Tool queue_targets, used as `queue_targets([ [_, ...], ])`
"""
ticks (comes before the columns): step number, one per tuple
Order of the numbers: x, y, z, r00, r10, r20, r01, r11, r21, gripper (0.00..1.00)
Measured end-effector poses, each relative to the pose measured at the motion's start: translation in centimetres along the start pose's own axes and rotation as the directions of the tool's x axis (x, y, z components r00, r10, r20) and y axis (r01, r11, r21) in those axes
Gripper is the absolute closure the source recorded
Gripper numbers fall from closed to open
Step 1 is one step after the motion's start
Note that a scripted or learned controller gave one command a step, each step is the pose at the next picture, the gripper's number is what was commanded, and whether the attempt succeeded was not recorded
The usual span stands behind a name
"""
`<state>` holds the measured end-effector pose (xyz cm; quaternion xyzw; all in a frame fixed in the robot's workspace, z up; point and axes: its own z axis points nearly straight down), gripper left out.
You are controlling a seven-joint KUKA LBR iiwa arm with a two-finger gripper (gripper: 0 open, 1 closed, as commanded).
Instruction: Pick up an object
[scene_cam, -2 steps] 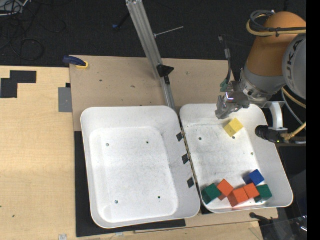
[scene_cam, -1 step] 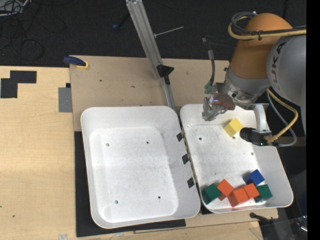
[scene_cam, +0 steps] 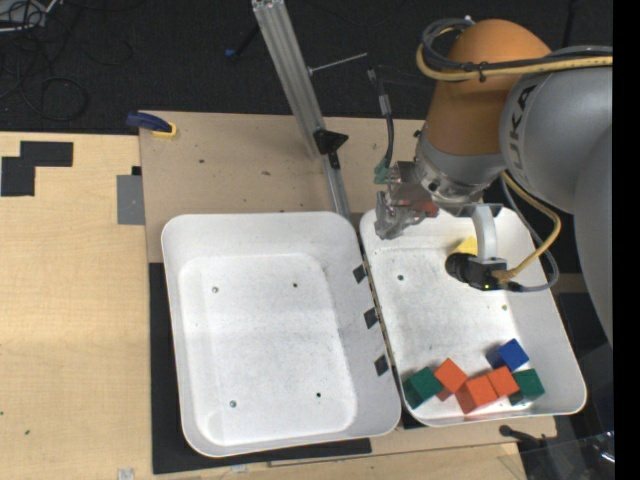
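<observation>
The gripper [scene_cam: 393, 218] hangs over the far left corner of the right bin [scene_cam: 455, 328], and whether it is open or closed cannot be told from here. The blocks lie well apart from it in that bin's near right corner: 2 green blocks [scene_cam: 423, 385], 2 orange blocks [scene_cam: 478, 389] and 1 blue block [scene_cam: 511, 353], clustered together. The left bin [scene_cam: 190, 243] sits just beside the right one.

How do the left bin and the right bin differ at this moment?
The right bin holds a cluster of coloured blocks at its near end; the left bin shows just bare white floor. The gripper hangs over the right bin's far edge, away from the left bin. Both are shallow, white and rounded.
</observation>
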<state>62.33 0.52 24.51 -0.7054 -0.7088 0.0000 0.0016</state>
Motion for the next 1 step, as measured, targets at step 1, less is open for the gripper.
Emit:
queue_targets([
  [1, 4.88, 0.29, -0.21, 1.000, 0.000, 0.001, 0.000, 1.000, 0.000, 1.00],
])
